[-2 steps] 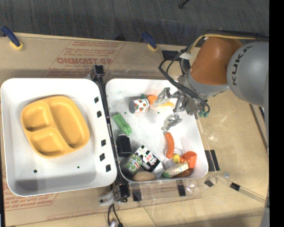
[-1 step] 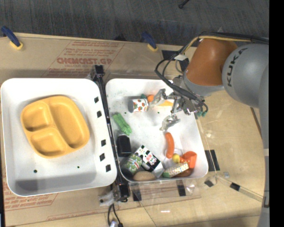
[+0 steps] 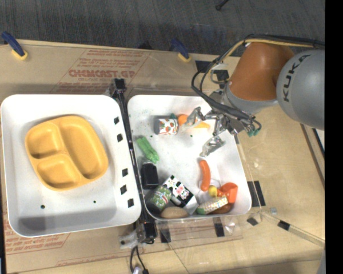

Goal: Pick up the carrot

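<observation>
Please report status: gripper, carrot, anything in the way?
Gripper open, over right bin, holding nothing. Carrot lies just below it, untouched. Can to the left; toy pile near carrot's lower end.

Open end effector (image 3: 204,131) above carrot (image 3: 204,174) in right bin (image 3: 240,158)

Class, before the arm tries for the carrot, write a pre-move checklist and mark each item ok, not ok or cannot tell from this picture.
1. Long orange carrot visible in the right white bin: ok.
2. Carrot's upper end free of neighbours: ok.
3. Carrot's lower end clear of the toy pile: not ok.
4. Metal two-finger gripper above the carrot: not ok; it sits up-view of it.
5. Gripper free of any object: ok.
</observation>
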`<state>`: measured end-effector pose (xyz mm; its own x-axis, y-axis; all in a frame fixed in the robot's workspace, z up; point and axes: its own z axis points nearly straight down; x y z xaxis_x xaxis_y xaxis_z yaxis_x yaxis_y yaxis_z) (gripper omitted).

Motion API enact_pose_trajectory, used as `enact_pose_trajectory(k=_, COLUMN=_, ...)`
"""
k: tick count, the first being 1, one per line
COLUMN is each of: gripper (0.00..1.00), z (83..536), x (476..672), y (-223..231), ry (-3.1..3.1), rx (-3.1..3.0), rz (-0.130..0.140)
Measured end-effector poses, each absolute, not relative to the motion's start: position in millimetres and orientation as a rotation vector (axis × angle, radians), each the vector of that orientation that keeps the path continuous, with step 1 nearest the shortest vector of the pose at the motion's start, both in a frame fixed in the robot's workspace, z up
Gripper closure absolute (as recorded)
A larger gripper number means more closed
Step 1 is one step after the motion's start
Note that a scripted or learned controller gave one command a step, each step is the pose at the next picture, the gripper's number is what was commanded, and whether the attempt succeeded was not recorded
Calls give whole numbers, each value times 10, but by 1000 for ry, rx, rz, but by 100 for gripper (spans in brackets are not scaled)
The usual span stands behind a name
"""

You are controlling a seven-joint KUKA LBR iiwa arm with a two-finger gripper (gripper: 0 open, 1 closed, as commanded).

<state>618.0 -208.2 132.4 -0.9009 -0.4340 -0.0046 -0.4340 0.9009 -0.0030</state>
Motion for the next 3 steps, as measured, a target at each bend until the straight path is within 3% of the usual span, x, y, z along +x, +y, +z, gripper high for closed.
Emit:
enact_pose_trajectory(k=1, gripper=0, z=1083, x=5967, y=-2080, ry=2984, rx=-982, rz=1)
enact_pose_trajectory(k=2, gripper=0, z=935, x=6576, y=-2049, ry=3109, rx=-464, rz=0)
enact_pose_trajectory(k=3, gripper=100, z=1064, x=6605, y=-2039, ry=3099, rx=-468, rz=-4)
